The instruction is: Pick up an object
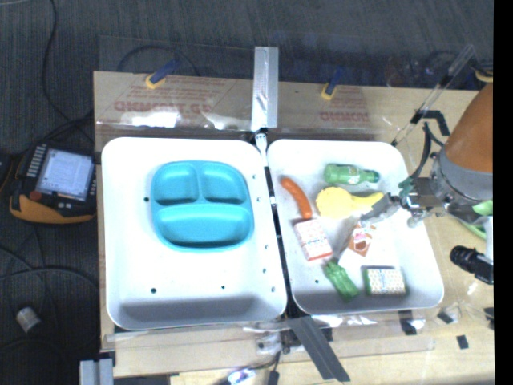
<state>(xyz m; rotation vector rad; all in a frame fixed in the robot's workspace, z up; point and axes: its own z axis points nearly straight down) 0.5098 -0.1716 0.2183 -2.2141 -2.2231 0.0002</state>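
Gripper (383, 207) at right-center over right bin (417, 295), near yellow item (341, 202); can't tell its state, too small/blurry. Arm cut off at right edge.

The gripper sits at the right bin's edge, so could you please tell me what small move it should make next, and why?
Probably a short move left and down toward the yellow toy. The gripper hangs just right of it over the right bin, with nothing seen in its grasp, and that toy is the nearest item; the small carton lies just below as an alternative.
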